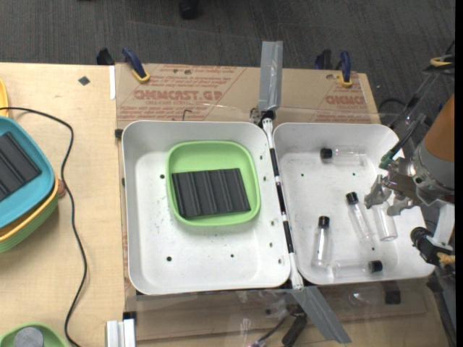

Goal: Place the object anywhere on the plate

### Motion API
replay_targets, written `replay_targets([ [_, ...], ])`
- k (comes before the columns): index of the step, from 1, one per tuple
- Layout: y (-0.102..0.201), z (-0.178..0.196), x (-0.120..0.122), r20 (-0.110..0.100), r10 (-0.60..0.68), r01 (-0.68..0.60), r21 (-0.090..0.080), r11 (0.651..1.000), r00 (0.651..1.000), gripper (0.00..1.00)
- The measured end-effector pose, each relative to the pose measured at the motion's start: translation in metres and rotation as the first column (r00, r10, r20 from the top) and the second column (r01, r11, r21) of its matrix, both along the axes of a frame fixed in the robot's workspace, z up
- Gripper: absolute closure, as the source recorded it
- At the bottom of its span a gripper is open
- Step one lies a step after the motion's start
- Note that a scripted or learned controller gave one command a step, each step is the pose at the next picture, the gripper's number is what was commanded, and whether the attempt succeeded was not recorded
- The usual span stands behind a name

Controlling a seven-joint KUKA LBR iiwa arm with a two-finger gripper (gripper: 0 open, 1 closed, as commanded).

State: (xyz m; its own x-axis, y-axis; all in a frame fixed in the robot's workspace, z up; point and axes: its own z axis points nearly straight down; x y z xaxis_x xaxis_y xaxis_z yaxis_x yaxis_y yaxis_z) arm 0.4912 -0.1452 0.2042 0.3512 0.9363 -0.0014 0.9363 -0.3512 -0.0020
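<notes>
Four clear vials [320, 241] lie in the right bin [304, 266]; gripper [383, 194], grip unclear, hovers over its right edge; one green plate [213, 157] in the left bin [145, 266].

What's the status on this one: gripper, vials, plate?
Gripper over right bin's right side, nothing visibly held. Four vials lying there, nearest. Green plate in left bin, holding dark ridged pad.

The cardboard sheet [246, 92] lying under the far edges of the 2 bins carries red printing. Far to the left of the gripper [382, 194], beyond the left bin [145, 215], the large letters read roughly "CHEMCAST.G.P", with the last characters unclear. A 2nd patch of the same red print sits nearer the gripper, just beyond the right bin [304, 266]; only part of it shows and it is too cut off to read. The smaller red lines above both are too fine to read.
</notes>
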Motion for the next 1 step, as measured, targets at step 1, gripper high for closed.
replay_targets([
  [1,0.0000,0.0000,0.0000,0.000,0.000,0.000,0.000,1.000,1.000,0.00],
])
